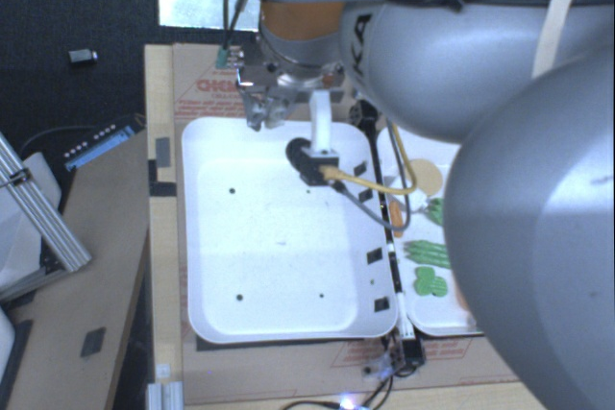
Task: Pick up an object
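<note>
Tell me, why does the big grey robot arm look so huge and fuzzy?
In the camera view, the arm is very close to the lens, so it looms large and looks soft. The white bin below it, on the view's left, is sharper and evenly bright, without hard shadows or glare.

Left bin: white, shallow, with four small dark dots on its floor.
Gripper: over the left bin's far rim, left of the rim's middle.
Arm: grey with an orange band, crossing above the left bin's far right corner.
Right bin: touching the left bin's right side, largely covered by the arm.
Green ridged piece: in the right bin, just beyond the left bin's right wall.
Green lumpy piece: nearer than the ridged piece.
Tan round thing: farther back.
Cardboard sheet: under the left bin.
</note>
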`<state>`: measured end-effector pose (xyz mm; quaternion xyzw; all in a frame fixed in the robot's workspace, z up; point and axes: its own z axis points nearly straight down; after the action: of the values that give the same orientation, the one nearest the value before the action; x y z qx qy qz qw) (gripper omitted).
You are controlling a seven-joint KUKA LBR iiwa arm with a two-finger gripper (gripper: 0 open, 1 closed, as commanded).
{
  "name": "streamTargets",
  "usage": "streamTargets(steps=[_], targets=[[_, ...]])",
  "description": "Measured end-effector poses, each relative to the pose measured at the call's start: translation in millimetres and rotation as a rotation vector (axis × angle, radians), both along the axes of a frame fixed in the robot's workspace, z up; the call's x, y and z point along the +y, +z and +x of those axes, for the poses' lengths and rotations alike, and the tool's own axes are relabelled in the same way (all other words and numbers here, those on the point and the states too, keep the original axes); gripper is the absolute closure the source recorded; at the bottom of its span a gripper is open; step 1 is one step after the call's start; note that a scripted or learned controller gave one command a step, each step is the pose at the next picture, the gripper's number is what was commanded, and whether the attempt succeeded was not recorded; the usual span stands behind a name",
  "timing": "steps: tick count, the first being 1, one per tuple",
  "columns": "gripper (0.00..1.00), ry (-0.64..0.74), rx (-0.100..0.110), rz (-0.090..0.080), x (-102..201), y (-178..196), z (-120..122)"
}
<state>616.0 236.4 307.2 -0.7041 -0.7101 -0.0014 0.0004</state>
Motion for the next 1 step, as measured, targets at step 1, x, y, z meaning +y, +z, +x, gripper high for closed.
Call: streamTargets(steps=[1], targets=[[1.00, -0.003, -0.004, -0.001, -1.9, 31.0, 33.2]])
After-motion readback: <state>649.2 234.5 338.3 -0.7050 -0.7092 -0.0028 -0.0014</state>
